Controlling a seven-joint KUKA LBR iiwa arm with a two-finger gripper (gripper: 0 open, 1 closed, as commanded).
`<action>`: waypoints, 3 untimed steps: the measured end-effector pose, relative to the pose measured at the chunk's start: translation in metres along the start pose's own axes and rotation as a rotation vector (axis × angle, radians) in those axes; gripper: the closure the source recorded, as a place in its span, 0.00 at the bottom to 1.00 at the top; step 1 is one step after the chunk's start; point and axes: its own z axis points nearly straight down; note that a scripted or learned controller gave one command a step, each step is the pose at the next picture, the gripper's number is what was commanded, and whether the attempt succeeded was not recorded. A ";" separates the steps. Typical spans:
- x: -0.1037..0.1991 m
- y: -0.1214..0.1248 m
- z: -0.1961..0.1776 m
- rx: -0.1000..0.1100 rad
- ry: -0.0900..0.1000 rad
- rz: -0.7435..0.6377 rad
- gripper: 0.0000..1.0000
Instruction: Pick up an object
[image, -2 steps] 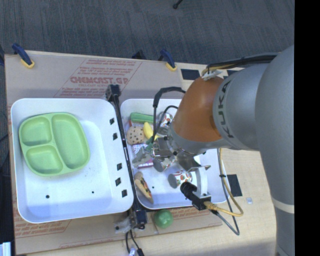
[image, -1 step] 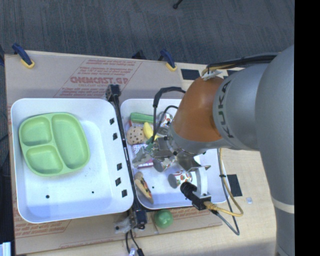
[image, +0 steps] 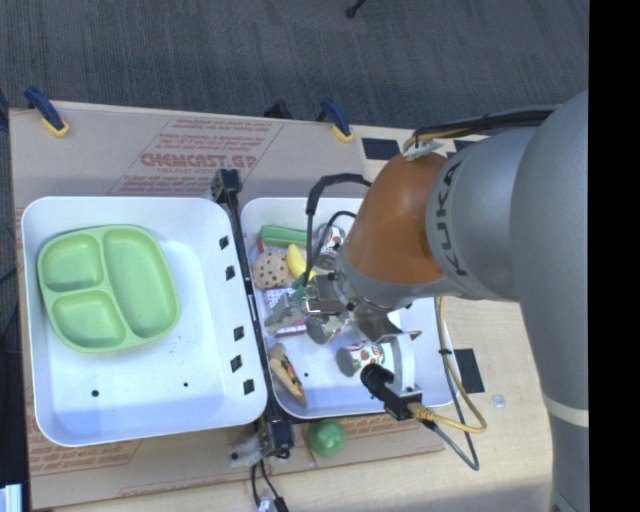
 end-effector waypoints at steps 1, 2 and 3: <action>-0.059 0.035 0.075 -0.038 -0.014 0.000 0.00; -0.060 0.037 0.063 -0.044 -0.017 -0.006 1.00; -0.073 0.003 -0.032 -0.004 0.000 0.003 1.00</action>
